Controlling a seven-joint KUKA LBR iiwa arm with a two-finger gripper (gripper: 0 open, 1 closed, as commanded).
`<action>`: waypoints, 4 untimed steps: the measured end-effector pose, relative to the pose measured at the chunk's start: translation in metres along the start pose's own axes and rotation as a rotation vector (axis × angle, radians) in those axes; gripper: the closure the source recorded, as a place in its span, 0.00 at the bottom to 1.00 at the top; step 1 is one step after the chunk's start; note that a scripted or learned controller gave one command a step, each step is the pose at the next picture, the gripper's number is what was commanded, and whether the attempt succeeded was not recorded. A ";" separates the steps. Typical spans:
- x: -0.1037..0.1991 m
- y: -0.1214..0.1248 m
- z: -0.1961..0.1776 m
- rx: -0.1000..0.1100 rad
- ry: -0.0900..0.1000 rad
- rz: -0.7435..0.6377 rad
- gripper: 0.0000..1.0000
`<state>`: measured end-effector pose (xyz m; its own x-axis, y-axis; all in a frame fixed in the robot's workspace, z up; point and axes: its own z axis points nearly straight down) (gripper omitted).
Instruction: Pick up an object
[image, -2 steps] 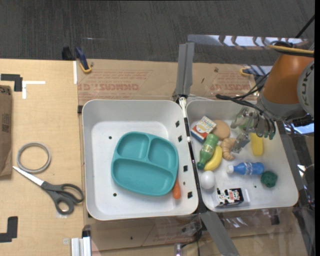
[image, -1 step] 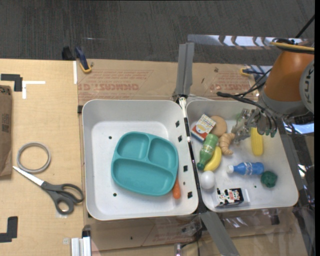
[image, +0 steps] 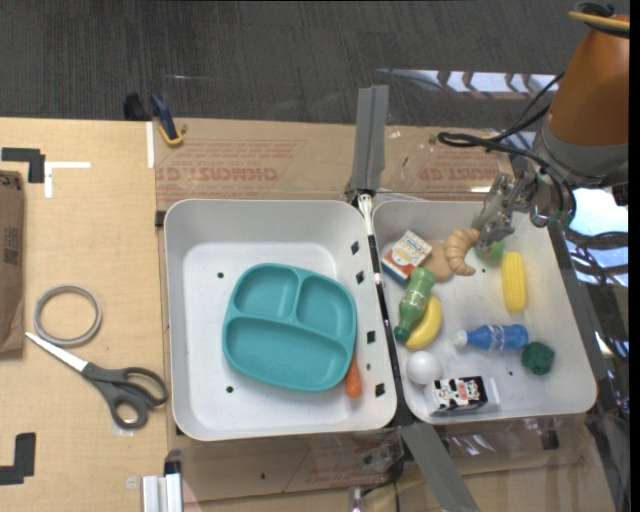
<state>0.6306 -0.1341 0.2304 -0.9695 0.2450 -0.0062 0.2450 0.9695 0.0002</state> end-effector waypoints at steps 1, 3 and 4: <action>0.011 0.067 -0.022 0.000 0.001 0.043 1.00; 0.019 -0.020 -0.026 0.000 0.000 -0.387 1.00; 0.019 -0.020 -0.026 -0.001 0.000 -0.387 0.00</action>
<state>0.6071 -0.1489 0.2560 -0.9902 -0.1392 -0.0057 -0.1392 0.9903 -0.0012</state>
